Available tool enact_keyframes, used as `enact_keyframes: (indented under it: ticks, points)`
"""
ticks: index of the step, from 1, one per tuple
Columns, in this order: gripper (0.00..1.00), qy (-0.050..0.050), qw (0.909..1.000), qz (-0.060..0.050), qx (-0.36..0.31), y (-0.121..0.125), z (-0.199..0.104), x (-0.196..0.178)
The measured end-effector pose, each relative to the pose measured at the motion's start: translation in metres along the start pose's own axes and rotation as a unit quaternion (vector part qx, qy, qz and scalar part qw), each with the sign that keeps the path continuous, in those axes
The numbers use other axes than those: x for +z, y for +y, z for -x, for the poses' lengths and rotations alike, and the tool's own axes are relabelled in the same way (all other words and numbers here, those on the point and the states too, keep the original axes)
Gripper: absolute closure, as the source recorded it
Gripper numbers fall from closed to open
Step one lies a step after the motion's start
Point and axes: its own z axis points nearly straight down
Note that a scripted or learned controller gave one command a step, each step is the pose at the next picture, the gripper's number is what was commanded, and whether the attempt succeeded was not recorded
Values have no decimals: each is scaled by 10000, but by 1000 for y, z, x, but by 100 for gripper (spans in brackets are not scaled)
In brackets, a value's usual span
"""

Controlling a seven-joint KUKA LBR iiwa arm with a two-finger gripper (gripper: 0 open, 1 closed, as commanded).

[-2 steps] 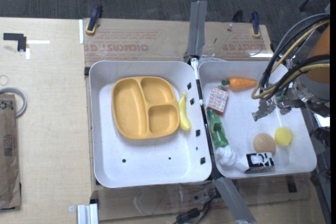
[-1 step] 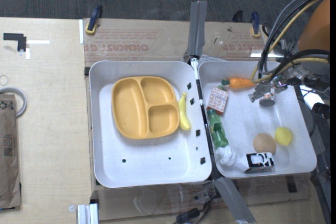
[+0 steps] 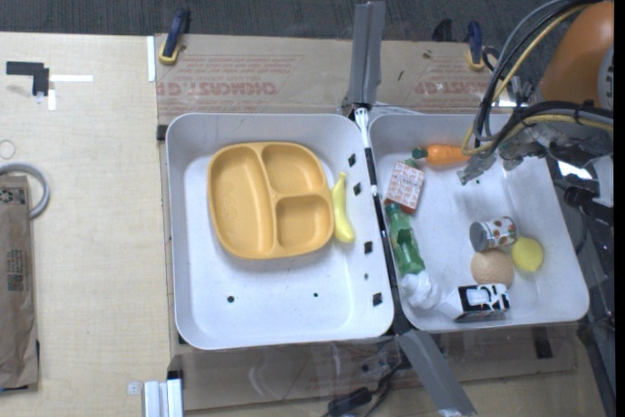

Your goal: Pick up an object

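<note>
Gripper (image 3: 476, 169) hovers low over the right bin (image 3: 547, 308), just right of the carrot (image 3: 446, 154); whether it grips anything, I cannot tell. Below the carrot: can (image 3: 493, 232), lemon (image 3: 528, 254), egg (image 3: 491, 268). Left: red packet (image 3: 405, 187).

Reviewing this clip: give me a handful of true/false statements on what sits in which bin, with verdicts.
1. The yellow divided plate lies in the left bin. True.
2. The banana lies in the right bin. False: it is beside the plate in the left bin.
3. The carrot lies near the right bin's far edge. True.
4. The green bottle stands upright on the plate. False: it lies in the right bin along its left wall.
</note>
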Motion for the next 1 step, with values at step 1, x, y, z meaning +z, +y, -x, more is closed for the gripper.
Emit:
enact_keyframes:
  ticks: [1]
  points:
    - [0, 9, 9993, -5, -381, -83, 5, -17]
